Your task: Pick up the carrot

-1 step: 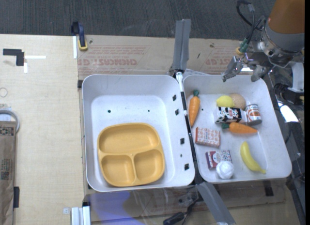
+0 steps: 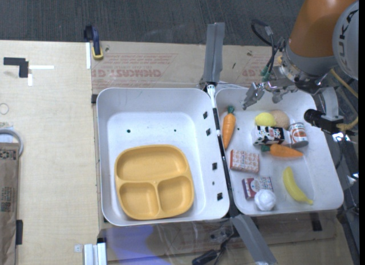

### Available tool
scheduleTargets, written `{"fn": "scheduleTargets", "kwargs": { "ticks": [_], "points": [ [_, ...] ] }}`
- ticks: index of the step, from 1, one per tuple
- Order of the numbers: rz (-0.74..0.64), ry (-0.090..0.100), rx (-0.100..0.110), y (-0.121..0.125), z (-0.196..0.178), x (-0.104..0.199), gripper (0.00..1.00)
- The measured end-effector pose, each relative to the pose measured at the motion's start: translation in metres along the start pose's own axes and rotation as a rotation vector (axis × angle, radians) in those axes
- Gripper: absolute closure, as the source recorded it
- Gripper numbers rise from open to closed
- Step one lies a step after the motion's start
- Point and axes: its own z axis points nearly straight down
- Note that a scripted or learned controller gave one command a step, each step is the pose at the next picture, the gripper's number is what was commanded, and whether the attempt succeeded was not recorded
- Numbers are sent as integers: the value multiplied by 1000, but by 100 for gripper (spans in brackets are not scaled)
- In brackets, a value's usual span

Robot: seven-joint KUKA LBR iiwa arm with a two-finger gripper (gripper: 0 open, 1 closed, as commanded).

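Two carrots lie in the right bin (image 2: pixel 325 201). One carrot (image 2: pixel 228 129), orange with a green top, stands lengthwise against the bin's left wall. A second carrot (image 2: pixel 285 151) lies crosswise in the middle, just below a cow-patterned carton (image 2: pixel 269 135). My gripper (image 2: pixel 258 94) hangs over the far end of the right bin, up and to the right of the first carrot and apart from it. It is open, with nothing between its fingers.
Also in the right bin are a lemon (image 2: pixel 264 119), a can (image 2: pixel 297 134), a banana (image 2: pixel 297 187), a pink box (image 2: pixel 244 160), a small red box (image 2: pixel 250 186) and a white ball (image 2: pixel 265 200). The left bin (image 2: pixel 142 107) holds a yellow divided plate (image 2: pixel 154 181).
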Motion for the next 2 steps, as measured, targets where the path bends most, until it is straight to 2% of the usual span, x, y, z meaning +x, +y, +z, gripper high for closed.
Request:
{"fn": "scheduleTargets", "kwargs": {
  "ticks": [1,2],
  "points": [
    [294,-1,-1,-61,-56,-49,0],
    [311,1,1,-130,0,-43,0]
  ]
}}
